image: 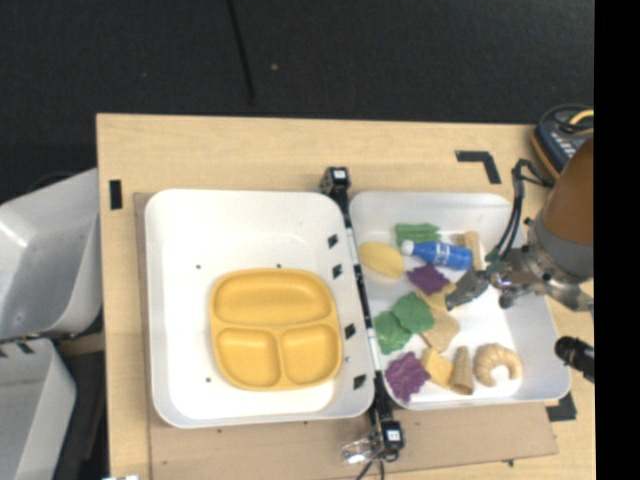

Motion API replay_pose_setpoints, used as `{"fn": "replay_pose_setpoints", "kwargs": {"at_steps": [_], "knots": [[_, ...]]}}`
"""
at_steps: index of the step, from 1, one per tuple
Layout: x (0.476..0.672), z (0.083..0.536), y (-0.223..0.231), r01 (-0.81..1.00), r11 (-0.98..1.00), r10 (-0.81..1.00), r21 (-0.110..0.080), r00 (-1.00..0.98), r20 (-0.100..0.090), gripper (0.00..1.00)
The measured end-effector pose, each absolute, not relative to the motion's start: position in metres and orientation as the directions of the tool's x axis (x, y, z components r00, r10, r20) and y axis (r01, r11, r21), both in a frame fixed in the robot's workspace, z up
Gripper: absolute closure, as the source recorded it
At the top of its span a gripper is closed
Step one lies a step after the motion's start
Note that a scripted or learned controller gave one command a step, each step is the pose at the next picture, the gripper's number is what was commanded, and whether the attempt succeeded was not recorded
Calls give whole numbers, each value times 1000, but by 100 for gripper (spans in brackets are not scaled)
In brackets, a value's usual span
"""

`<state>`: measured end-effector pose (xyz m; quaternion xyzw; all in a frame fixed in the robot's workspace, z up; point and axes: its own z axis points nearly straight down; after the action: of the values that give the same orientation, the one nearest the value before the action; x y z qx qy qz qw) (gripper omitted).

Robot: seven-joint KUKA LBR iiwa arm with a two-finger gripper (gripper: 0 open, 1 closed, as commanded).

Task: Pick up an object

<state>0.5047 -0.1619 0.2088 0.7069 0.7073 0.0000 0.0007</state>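
Dark floor surrounds the wooden bench (250, 153), and on it two white bins stand side by side. What I must pick lies in the right bin (530, 373), which holds a heap of small toy foods. I see a yellow lemon-like piece (381, 259), a blue bottle (441, 255) with a green piece (416, 234) just behind it, a purple piece (429, 279), two green leafy pieces (402, 321), a second purple piece (406, 376) at the near edge, some tan pieces (441, 366) and a croissant (497, 363) at the near right.

My gripper (470, 290) hangs over the middle of this heap, just right of the first purple piece. Its dark fingers look apart, and I see nothing between them, so I judge that nothing is grasped yet.

To do this step well, I would choose one piece that stands a little free, perhaps the croissant, because the middle pieces touch each other and a finger may push them away. I would go down straight, with one finger on each side, and close only when low enough.

The left bin (180, 298) holds a yellow divided tray (275, 328), well apart from my work.
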Motion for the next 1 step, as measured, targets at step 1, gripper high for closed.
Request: {"fn": "replay_pose_setpoints", "kwargs": {"at_steps": [1], "knots": [[495, 95, -142, 1000, -1, 1000, -4, 1, 1, 0]]}}
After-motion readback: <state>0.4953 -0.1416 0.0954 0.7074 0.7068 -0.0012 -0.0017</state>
